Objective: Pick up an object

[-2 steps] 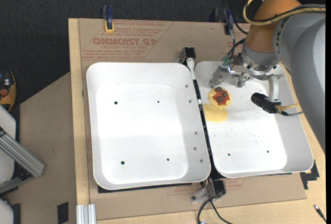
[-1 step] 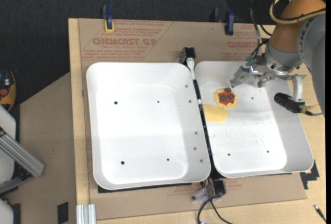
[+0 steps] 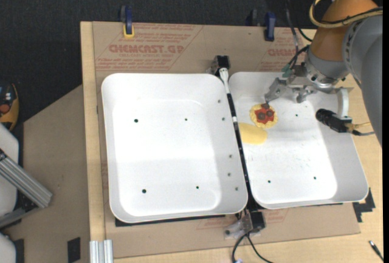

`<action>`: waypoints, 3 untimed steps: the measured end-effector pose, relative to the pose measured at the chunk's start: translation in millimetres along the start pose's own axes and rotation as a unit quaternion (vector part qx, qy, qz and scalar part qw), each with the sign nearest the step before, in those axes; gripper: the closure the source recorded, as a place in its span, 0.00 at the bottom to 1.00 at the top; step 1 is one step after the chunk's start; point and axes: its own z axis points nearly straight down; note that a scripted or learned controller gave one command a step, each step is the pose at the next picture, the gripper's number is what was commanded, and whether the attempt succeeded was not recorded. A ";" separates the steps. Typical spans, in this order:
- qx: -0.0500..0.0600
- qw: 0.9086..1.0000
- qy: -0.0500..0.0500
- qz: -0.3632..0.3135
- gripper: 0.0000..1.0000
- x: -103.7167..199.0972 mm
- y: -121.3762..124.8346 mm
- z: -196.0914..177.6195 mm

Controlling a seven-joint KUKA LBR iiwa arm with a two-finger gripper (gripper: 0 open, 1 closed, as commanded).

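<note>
Both white bins sit on the worktop; in the right one, a red-and-yellow object lies by a pale yellow piece. Hovering just above-right, the tool should descend centred; whether it is parted cannot be told.

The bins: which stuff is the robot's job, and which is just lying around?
Job:
- gripper, above the right bin
- yellow round toy with red middle
- pale yellow piece

Lying around:
- left bin
- blue clamps on the board's far edge
- black cable between bins
</note>
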 end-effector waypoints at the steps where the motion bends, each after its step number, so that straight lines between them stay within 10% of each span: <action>1: 0.000 1.000 0.000 0.001 0.00 0.1 -0.2 0.0; 3: 0.001 1.000 0.001 -0.001 0.00 30.3 0.1 0.1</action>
